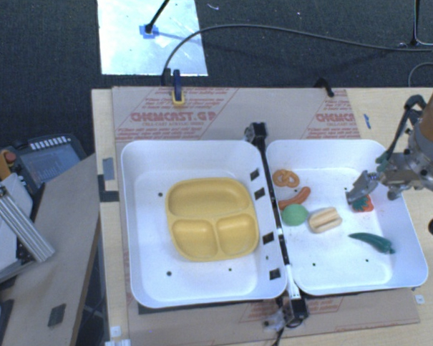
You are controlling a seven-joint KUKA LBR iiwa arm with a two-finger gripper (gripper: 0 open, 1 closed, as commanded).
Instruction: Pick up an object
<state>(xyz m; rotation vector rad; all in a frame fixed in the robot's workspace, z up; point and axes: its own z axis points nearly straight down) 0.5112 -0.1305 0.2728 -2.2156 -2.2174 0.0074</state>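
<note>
My gripper (362,192) reaches in from the right and hangs over the right side of the right bin (403,268). A small red and green object (365,206) lies right under its tip, partly hidden by it. To the left in the same bin lie a tan bun-like piece (324,219), a green ball (295,215), an orange sausage shape (295,197) and a brown pretzel (285,178). A dark green pepper (373,242) lies nearer the front right.
The left bin (146,279) holds a yellow divided tray (210,218). A black clip strip (269,202) runs along the wall between the bins. Cardboard lies under both bins, and a control pendant (48,163) sits at the far left.
</note>
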